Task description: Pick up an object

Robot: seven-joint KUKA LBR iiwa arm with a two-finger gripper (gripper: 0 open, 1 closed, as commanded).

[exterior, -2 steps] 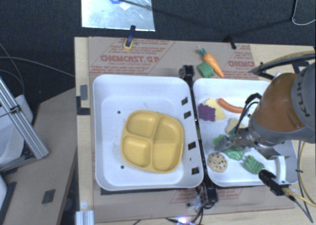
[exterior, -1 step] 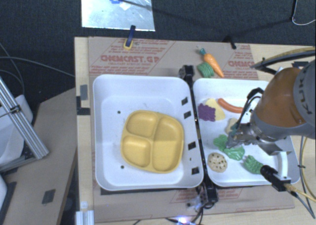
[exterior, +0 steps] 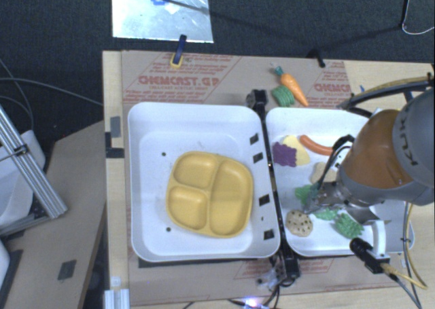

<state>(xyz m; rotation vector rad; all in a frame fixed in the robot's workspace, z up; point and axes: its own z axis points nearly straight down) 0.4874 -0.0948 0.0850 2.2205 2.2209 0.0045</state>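
Note:
The right bin (exterior: 319,119) holds several toy foods: purple grapes (exterior: 284,154), a pale yellow piece (exterior: 298,144), a red-orange sausage (exterior: 316,144), a speckled cookie (exterior: 298,223), a green leafy piece (exterior: 304,195) and another green piece (exterior: 347,225). My gripper (exterior: 325,199) is low in this bin, right beside the green leafy piece and above the cookie. The arm's grey and orange wrist (exterior: 377,155) hangs over the bin's right half and hides what is beneath it.
A yellow divided plate (exterior: 209,193) lies in the left bin (exterior: 146,165). A toy carrot (exterior: 293,85) with a green top lies on the cardboard behind the right bin. A black clip (exterior: 257,99) sits at the bins' shared back corner.

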